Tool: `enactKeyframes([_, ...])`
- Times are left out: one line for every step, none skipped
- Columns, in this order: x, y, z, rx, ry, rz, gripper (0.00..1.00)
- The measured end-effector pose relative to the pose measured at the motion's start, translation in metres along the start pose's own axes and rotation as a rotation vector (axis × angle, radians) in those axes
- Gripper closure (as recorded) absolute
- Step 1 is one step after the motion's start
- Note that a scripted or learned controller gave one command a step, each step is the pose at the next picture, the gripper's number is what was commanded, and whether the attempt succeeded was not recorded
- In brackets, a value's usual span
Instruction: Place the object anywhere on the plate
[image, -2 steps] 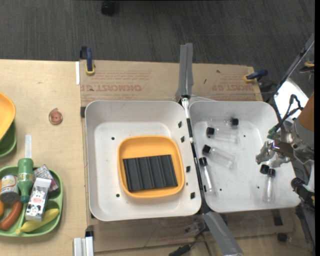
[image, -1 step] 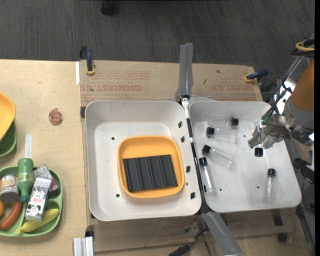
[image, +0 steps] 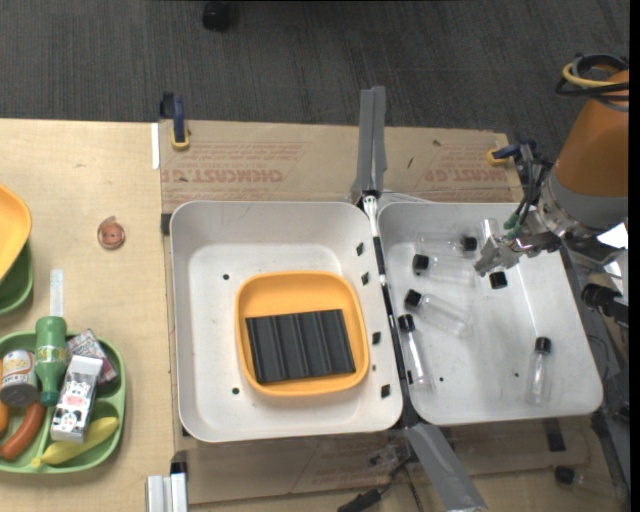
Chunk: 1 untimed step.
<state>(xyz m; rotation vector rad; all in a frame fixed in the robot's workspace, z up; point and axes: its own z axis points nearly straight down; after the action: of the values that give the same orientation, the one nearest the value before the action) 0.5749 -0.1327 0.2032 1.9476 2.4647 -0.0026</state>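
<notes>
Claw (image: 497, 257) low over the upper part of the right bin (image: 570, 400), just beside a clear black-capped vial (image: 497, 279); finger spread impossible to tell, nothing visibly gripped. Grey arm (image: 590, 160) with orange band entering from the frame's upper right. More clear vials scattered through the right bin, one (image: 540, 368) at lower right lying near-upright in the frame, cap toward the top. Orange plate (image: 303, 335) centered in the left bin (image: 200, 330), bearing a dark ribbed slab (image: 300, 345), ribs running top to bottom. Wooden counter (image: 90, 300) beneath, cardboard under the bins, green tray (image: 110, 425) of toy food at lower left, dark carpet beyond.
</notes>
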Motion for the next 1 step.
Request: enactKeyframes([0.0017, 0.056, -0.0255, -0.001, 0.0, -0.044, 1.0])
